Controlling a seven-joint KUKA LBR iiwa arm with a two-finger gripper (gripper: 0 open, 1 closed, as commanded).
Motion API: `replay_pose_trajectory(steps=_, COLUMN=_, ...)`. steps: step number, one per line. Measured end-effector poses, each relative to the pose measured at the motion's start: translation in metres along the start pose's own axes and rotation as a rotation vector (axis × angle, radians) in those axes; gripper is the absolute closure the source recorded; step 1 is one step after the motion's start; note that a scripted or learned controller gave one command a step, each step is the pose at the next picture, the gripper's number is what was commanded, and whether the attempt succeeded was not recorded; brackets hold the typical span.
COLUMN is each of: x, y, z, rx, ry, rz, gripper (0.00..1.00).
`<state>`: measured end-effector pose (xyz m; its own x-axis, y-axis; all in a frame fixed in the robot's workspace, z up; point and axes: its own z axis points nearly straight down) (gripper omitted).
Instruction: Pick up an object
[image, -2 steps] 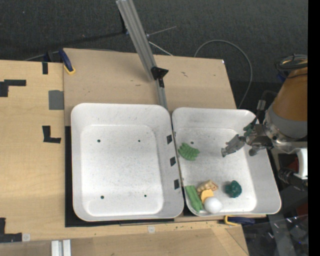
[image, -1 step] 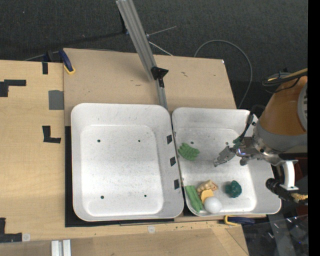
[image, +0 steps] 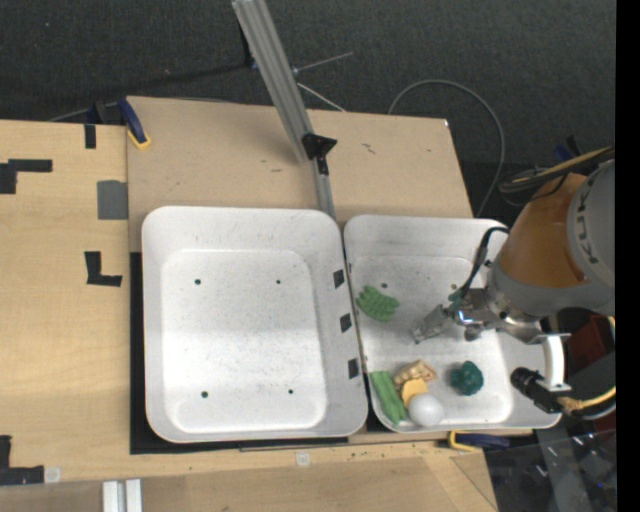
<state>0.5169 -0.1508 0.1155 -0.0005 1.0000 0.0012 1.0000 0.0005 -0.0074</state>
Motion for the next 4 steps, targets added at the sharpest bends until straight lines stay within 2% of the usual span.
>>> replay_pose_trajectory(steps=1, x=0.001, y=0.001, z=-0.013, rx=-0.004, ry=0.0, rz=-0.001, gripper=1.0)
replay_pose_trajectory(steps=2, x=-0.004, y=0.006, z=-0.073, rx=-0.012, ry=-0.003, rz=-0.001, gripper=1.0)
replay_pose_trajectory(steps=3, x=-0.004, y=0.007, z=-0.103, rx=-0.009, ry=-0.002, rz=-0.001, gripper=1.0)
replay_pose_trajectory(steps=4, x=0.041, y=0.024, z=-0.112, rx=-0.007, ry=0.0, rz=-0.006, gripper=1.0)
